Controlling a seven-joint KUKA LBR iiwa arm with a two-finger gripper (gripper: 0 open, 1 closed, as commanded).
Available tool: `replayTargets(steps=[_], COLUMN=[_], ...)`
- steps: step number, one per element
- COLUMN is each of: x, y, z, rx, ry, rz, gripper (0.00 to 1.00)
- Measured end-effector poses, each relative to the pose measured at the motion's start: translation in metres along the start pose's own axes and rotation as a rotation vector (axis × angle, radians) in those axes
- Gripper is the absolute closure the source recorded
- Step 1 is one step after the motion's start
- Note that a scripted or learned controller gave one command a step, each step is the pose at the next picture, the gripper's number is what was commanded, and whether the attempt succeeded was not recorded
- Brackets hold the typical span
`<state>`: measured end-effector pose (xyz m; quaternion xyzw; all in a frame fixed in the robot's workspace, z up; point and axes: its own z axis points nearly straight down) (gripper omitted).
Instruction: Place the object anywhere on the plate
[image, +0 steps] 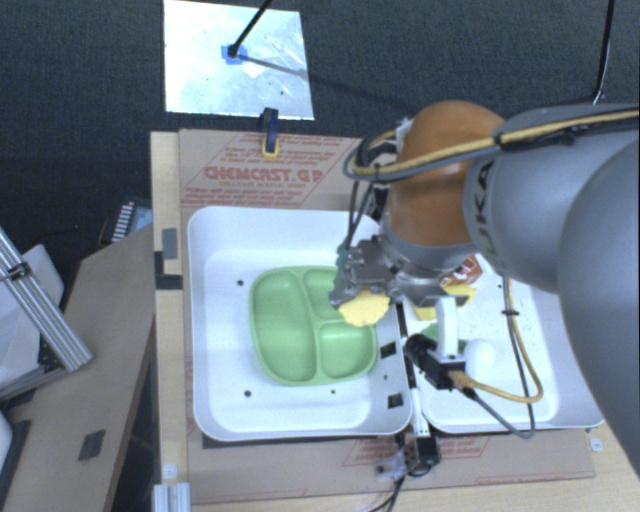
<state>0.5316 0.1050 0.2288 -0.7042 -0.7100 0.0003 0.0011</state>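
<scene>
Claw (358, 290) hangs at the right rim of the green, sectioned plastic plate (300, 330), seemingly grasping a small yellow object (363, 309); best to release it low, further inside a compartment.

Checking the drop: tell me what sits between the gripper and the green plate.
In the camera view, a yellow object sits just under the gripper, over the green plate's right edge.
</scene>
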Motion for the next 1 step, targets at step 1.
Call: replayTargets(steps=[1], x=[-0.0024], y=[0.0005], z=[-0.0008], rx=[-0.001], ry=[-0.001], rz=[0.005], gripper=[0.00])
